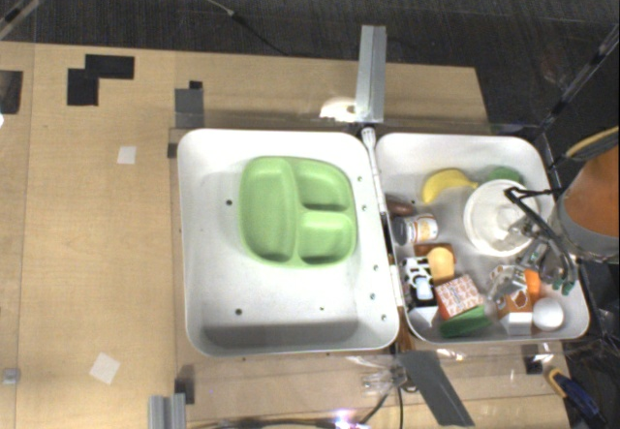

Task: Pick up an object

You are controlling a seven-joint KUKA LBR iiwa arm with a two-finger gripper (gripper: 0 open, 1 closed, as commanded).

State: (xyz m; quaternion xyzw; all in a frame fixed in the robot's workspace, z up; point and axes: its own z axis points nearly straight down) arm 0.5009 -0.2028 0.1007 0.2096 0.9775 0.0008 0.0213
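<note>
Nothing looks picked up yet, and the whole grasp seems left to do. The arm (593,199) enters from the right edge over the right bin (455,140), with its gripper (533,267) low among the clutter in that bin's right half; dark cables and fittings tangle across it, so one cannot tell whether it is parted, closed, or gripping anything.

The candidate objects crowd the right bin: a white bowl (494,216) near the middle, a yellow piece (446,185) just beside it toward the far wall, a small can (418,229) near the dividing wall, an orange ball (441,262), a red patterned box (457,296) and a green block (467,322) near the front wall. They sit touching or nearly so, so a clean descent between them looks tight, and the bin's walls hem in the pieces at the edges.

The left bin (203,253) offers far more room: it bears a green divided tray (295,209) lying flat, with bare white floor around it, widest toward the front
</note>
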